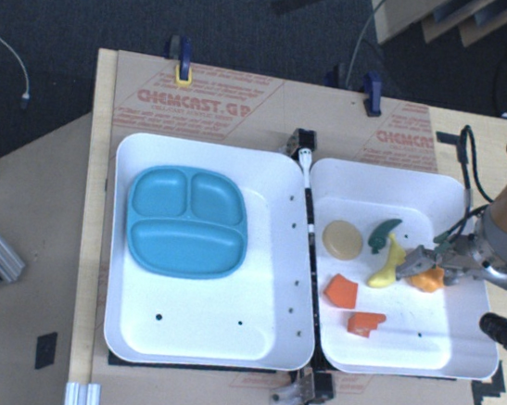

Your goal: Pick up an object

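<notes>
My gripper (416,263) hangs low over the right bin (441,200), coming in from the right. Its tip sits between a yellow banana (388,265) on its left and a small orange fruit (428,282) just below it, very close to both. A dark green piece (383,233) lies above the banana, with a tan round disc (343,239) further left. An orange-red block (342,292) and a red-orange wedge (365,324) lie nearer the front of the bin. I cannot see anything held.
The left bin (254,328) holds a blue divided plate (188,222) at its back left. A black divider strip (307,251) runs between the bins. Blue clamps (183,51) stand on the board's far edge.
</notes>
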You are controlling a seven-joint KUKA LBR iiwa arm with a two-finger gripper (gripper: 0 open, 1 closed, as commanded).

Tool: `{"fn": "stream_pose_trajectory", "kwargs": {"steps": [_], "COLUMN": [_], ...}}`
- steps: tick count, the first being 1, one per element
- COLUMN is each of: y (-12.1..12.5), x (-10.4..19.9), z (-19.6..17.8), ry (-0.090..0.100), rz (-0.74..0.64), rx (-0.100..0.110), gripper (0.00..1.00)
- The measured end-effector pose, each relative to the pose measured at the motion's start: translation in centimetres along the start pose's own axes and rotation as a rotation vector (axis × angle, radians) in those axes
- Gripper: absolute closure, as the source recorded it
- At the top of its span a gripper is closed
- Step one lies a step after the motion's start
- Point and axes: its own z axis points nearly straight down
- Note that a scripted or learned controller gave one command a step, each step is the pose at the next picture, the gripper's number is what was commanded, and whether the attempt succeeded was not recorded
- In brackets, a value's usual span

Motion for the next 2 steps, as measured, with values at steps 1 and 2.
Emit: {"fn": "stream_pose_trajectory", "kwargs": {"steps": [1,2], "y": [0.53,0.61], "x": [-0.86,-0.76], "z": [2.97,2.04], "ry": [-0.021,-0.019], "rz": [0.005,0.005], "rx": [-0.025,-0.029], "gripper": [0.0,1.0]}}
